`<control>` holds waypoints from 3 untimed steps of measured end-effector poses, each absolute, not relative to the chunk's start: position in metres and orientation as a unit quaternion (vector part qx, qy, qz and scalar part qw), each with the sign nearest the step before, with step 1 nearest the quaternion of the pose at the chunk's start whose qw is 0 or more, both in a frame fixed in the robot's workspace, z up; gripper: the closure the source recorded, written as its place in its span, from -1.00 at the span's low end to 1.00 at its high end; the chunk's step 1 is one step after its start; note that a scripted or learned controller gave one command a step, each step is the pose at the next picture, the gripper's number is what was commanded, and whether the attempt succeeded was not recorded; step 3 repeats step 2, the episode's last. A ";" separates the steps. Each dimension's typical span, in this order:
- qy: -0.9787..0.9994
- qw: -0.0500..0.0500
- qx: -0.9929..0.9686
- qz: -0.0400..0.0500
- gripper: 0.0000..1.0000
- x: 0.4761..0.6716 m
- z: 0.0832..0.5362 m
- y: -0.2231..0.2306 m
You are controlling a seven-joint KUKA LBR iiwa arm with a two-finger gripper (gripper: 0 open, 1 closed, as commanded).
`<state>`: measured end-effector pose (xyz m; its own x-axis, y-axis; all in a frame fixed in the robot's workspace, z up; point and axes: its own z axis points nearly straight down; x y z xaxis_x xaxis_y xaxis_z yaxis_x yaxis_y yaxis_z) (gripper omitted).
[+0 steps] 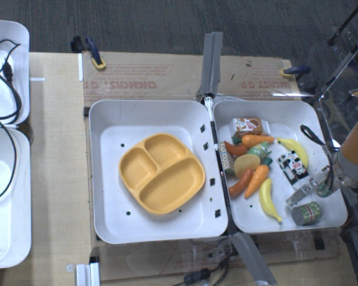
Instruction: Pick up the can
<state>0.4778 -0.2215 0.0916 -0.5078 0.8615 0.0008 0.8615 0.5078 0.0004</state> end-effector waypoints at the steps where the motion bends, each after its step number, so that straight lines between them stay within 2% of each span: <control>1: -0.868 0.000 -0.496 0.000 -1.00 0.478 0.092 -0.221; 2: -0.868 0.000 -0.497 0.000 1.00 0.478 0.101 -0.222; 3: -0.868 0.000 -0.497 0.000 1.00 0.478 0.101 -0.222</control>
